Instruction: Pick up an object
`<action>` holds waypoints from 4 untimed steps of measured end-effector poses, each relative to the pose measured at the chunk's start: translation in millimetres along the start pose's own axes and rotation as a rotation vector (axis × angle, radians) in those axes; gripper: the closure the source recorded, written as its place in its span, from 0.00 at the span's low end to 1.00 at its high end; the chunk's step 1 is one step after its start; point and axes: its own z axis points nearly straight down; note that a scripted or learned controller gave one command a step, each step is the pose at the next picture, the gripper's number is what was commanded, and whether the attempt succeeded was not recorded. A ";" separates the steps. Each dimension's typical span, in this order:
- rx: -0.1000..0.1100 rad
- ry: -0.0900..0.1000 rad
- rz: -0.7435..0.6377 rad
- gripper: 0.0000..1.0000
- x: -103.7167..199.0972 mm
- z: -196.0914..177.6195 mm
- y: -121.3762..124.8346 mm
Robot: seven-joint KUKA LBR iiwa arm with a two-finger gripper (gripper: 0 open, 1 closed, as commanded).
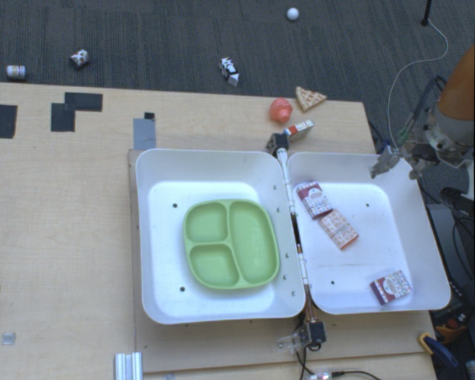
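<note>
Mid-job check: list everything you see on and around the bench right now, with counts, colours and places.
Bins: 2, white, side by side mid-bench; left bin, right bin.
Divided plate: 1, light green, three compartments, in the left bin.
Small packets: 3, dark red and white, in the right bin; one near its top left, one just below that, one at the lower right.
Round fruit-like toy: 1, red-orange, on the bench behind the bins.
Pizza-slice toy: 1, tan, at the bench's back edge.
Small ball: 1, white, on the dark floor.
Floor scraps: 3, small, whitish, far left and centre.
Arm: 1, grey with orange band, right edge.
Gripper: 1, over the right bin's top right rim.
</note>
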 end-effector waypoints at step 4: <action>-0.025 0.002 0.001 0.00 106.9 83.9 -152.4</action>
